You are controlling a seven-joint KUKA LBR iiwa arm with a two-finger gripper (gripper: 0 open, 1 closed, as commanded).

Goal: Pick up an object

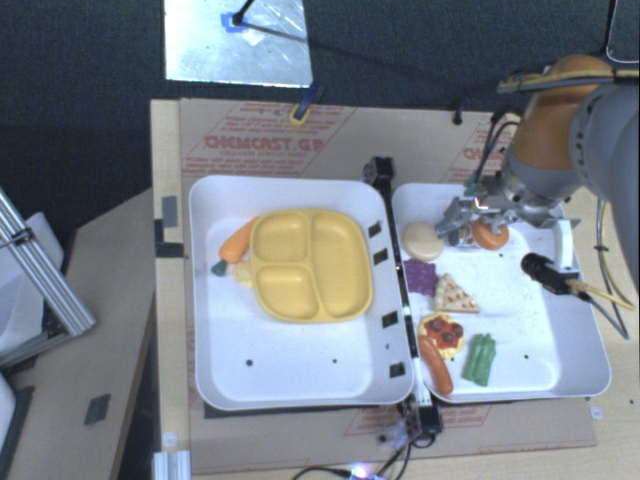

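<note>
The orange ball is your target, operator. It sits in the right bin, up-picture from the pizza slice and a little toward the view's right of it.

The gripper is down in that same bin, up-picture from the pizza slice, with its metal head right against the ball's left side as you see it. I cannot tell whether the gripper is released or clenched, because the angle hides it. Nothing shows the ball being held.

The grey arm with the orange band reaches in well up and to the right of the pizza slice.

Around the slice, a cream bun lies up and to the left of it, just beside the gripper. A purple bunch rests right at the slice's left edge. A small round pizza lies just below the slice. A red sausage is lower again, touching that round pizza. A green bundle is down and slightly to the right of the slice.

Far to the slice's left, across the divider, the left bin carries a yellow divided plate. A carrot is tucked against the plate's far-left edge.
</note>
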